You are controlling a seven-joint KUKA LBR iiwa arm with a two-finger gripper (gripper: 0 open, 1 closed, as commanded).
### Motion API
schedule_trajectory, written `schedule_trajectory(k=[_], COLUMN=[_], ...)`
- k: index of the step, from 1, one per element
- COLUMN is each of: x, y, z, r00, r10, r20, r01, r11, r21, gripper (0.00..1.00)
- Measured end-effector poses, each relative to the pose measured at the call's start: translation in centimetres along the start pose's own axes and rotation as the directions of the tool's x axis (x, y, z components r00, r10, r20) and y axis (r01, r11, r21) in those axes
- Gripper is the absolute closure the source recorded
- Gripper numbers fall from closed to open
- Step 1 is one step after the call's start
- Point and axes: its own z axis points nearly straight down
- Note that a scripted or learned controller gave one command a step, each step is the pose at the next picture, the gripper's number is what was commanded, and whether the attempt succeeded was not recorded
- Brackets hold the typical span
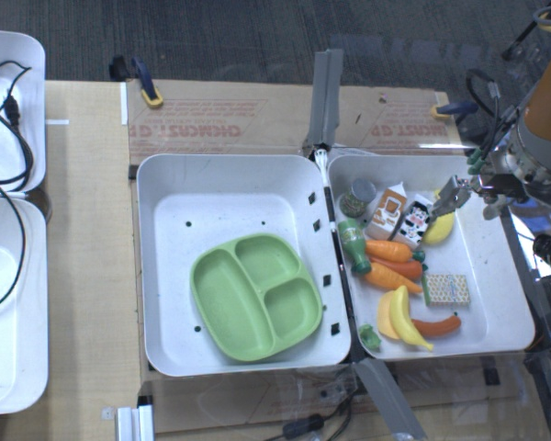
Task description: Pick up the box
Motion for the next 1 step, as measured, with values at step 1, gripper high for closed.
schedule_trajectory(k=[1], x=[-3.34], y=[-4.21], z=[15.91], r00=[0.973], r10=[0.23], r20=[-0.001], r01=[-0.23], r11=[0.973], r21=[0.001], gripper=[0.0])
